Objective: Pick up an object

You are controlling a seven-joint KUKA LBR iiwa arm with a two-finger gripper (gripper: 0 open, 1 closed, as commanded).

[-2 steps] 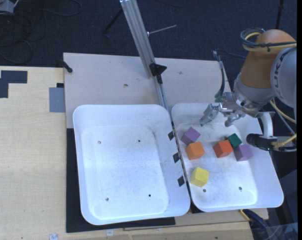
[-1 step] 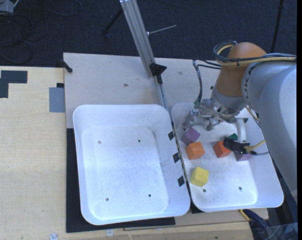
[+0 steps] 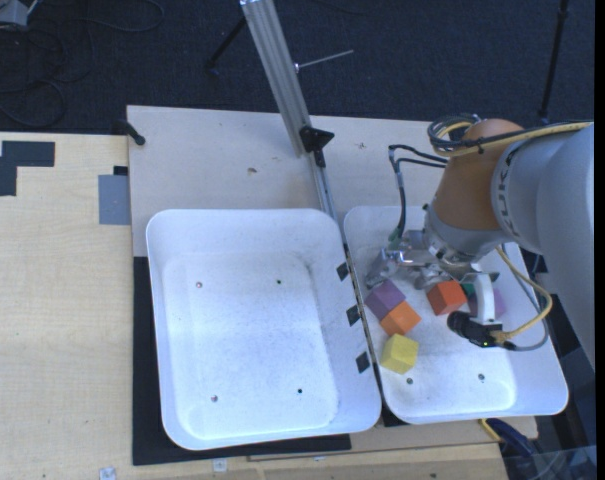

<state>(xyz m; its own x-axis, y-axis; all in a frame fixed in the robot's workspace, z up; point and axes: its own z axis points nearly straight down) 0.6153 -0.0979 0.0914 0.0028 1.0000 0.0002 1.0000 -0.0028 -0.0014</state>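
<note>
Right bin holding purple block, orange block, yellow block, red-orange block beside them, gripper just above the purple block, its grip hidden by the wrist, cannot tell.

At the frame's centre we see the left white bin. An aluminium rail slants down from the top middle toward the bins' shared edge. Pale wooden boards fill the left, with dark cables in the upper left.

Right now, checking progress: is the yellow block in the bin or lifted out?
In the bin: yellow block rests on the right bin's floor, apart from the gripper.
</note>
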